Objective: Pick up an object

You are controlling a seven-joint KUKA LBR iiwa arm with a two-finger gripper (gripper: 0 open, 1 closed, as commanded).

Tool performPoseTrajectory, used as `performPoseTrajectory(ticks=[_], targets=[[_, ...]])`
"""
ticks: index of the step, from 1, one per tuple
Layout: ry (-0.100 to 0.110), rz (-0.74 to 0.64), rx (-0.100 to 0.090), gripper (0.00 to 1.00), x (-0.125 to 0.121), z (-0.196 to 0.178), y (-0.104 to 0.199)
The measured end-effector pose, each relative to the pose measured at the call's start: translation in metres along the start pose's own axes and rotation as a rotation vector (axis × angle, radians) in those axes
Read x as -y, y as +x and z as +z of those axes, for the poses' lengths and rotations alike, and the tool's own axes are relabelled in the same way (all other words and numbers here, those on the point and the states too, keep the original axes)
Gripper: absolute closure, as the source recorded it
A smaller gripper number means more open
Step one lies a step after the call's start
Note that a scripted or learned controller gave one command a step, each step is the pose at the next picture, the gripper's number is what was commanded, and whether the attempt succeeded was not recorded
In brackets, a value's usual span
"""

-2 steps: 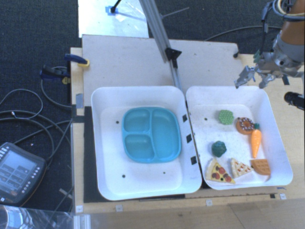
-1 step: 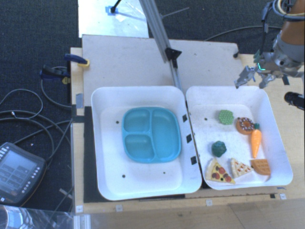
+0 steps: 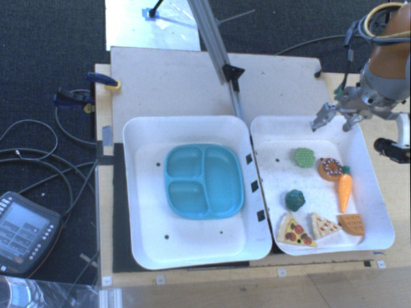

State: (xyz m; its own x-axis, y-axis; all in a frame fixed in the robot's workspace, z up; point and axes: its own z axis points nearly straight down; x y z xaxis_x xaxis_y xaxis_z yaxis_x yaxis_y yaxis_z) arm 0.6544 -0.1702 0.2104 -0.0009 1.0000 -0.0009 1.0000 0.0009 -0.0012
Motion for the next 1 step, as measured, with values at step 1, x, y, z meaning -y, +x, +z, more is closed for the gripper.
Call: performPoseTrajectory(ticks=[1], targets=[[0.002, 0.001, -0.001, 0.0, 0.003, 0.0625, -0.0014]])
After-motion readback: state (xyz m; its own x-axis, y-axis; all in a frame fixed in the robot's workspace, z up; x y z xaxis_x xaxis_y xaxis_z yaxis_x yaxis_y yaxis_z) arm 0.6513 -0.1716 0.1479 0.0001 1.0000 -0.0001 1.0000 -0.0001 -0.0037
